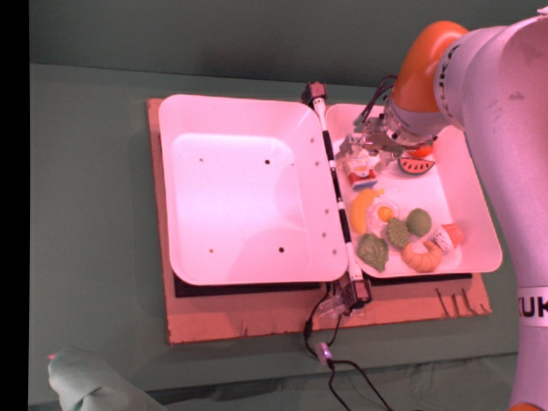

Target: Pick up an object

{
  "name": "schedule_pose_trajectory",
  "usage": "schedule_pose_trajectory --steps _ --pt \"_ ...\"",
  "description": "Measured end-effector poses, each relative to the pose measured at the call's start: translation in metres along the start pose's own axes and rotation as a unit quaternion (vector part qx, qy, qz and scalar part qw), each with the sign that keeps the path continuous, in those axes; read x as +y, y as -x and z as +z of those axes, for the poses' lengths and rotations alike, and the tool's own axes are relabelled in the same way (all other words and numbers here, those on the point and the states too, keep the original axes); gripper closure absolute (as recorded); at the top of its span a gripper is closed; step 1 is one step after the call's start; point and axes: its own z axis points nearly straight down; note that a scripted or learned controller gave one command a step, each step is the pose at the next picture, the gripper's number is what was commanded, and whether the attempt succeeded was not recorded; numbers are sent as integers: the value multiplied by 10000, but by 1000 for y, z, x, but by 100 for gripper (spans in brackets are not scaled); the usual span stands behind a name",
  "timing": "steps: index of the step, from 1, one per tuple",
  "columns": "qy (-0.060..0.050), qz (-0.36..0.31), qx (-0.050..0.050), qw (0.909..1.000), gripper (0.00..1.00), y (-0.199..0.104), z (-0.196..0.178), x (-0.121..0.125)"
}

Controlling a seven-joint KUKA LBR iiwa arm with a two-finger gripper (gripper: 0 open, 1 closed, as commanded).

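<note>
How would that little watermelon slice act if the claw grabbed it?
The watermelon slice looks like a small toy, so it is probably light and stiff. Lying flat in the right bin, it seems unlikely to roll, though its thin curved rim might slip from the claw.

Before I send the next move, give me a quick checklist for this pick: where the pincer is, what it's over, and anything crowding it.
1. Pincer inside the right bin: ok, it sits low at the bin's upper left.
2. Target beneath it: ok, a small red, white and blue toy lies just under the tip.
3. Toy between the pincer's tips: cannot tell, the wrist hides the contact.
4. Clearance from the divider rod: not ok, the pincer is close beside it.
5. Neighbours: ok, the watermelon slice and fried egg lie apart from the toy.
6. Drop side: ok, the left bin shows bare floor.
</note>
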Motion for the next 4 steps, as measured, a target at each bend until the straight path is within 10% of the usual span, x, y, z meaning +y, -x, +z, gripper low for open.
schedule_pose_trajectory --steps 1,4 --pt "55 15 -11 10000 100 1 -14 3" --pt "-7 0 6 10000 100 17 -178 20"
